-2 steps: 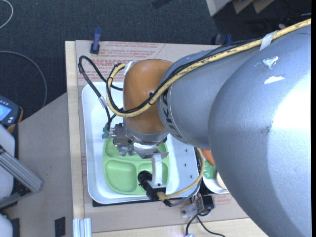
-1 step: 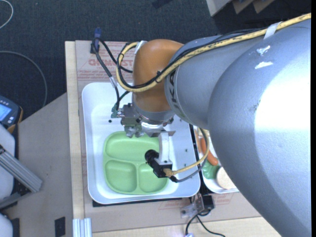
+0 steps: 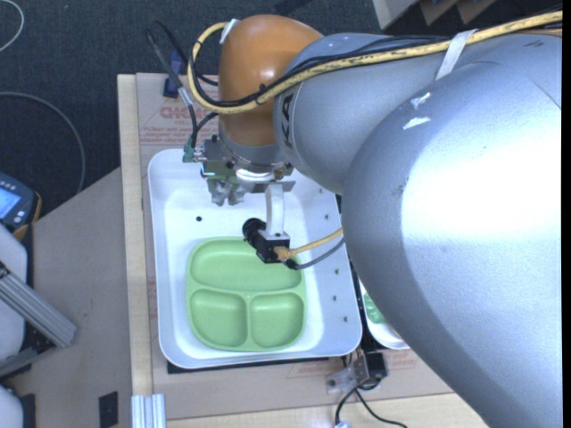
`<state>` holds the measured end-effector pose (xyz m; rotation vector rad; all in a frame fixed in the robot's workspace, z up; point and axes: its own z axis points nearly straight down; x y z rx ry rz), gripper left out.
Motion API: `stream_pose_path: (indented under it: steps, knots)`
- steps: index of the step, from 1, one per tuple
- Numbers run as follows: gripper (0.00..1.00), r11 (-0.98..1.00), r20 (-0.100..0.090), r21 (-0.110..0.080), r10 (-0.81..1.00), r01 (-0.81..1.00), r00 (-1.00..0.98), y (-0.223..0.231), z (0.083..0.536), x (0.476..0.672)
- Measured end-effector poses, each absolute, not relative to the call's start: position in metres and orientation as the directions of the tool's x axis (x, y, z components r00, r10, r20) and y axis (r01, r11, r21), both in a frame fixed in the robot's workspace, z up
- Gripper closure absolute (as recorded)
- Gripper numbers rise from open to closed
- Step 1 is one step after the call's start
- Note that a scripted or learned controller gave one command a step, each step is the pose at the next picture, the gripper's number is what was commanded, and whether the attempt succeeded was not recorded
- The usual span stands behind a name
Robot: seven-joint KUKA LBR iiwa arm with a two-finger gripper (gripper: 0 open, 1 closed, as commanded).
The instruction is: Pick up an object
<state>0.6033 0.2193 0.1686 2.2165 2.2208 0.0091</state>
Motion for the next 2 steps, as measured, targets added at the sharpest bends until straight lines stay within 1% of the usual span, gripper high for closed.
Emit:
stream_pose_path:
  steps: [1, 2]
  knots:
    - [1.00, 0.004, 0.001, -0.002, 1.000, 1.000, -0.004, 0.225, 0.296, 0.499]
    - [1.00, -0.005, -0.006, -0.014, 1.000, 1.000, 0.005, 0.187, 0.101, 0.532]
